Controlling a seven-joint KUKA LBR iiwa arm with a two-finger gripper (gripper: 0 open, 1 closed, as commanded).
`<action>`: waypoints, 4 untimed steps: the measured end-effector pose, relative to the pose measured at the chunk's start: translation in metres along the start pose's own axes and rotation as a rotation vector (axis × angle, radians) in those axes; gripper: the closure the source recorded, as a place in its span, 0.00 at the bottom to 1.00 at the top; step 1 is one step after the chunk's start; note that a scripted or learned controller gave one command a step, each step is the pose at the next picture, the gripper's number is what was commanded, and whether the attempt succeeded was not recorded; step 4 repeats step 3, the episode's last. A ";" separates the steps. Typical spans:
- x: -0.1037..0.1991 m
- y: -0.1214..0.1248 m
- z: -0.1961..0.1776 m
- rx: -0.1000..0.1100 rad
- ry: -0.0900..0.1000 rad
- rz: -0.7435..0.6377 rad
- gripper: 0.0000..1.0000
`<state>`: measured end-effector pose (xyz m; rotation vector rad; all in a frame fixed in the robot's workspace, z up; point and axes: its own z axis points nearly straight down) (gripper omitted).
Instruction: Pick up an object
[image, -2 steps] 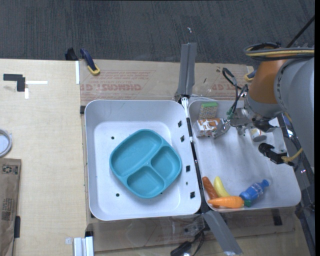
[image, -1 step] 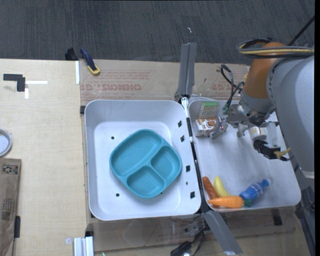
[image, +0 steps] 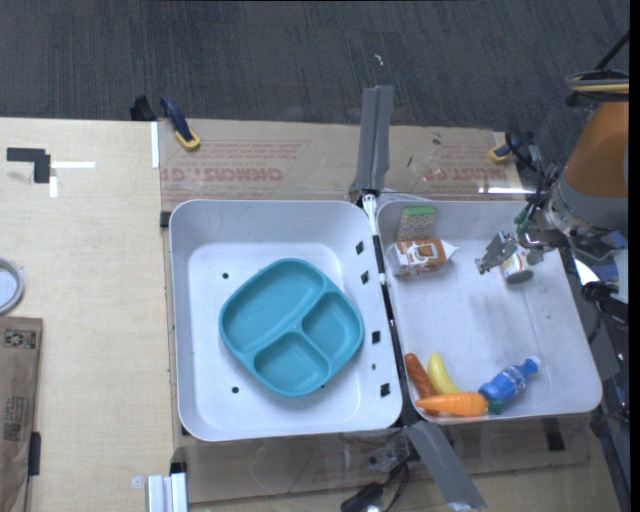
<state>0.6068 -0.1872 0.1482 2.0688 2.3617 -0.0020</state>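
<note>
Your gripper (image: 503, 256) is hovering over the right bin (image: 560, 340), its grip state indeterminable. Nearest target, the carton (image: 417, 253), is lying just left; descend squarely over it.

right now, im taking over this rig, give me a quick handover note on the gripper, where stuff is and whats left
Gripper: over the upper right part of the right bin, nothing visibly held; finger state unclear.
Right bin: small carton at the top left; carrot, yellow piece, another orange piece and blue bottle clustered along the near edge.
Left bin: blue divided plate.
Done: no pick visible.
Left: grasp and lift one object.
</note>
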 end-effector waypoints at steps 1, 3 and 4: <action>-0.017 0.021 0.057 0.001 0.000 0.059 0.00; 0.019 0.001 -0.080 -0.002 0.000 0.055 1.00; 0.019 0.001 -0.080 -0.002 0.000 0.055 1.00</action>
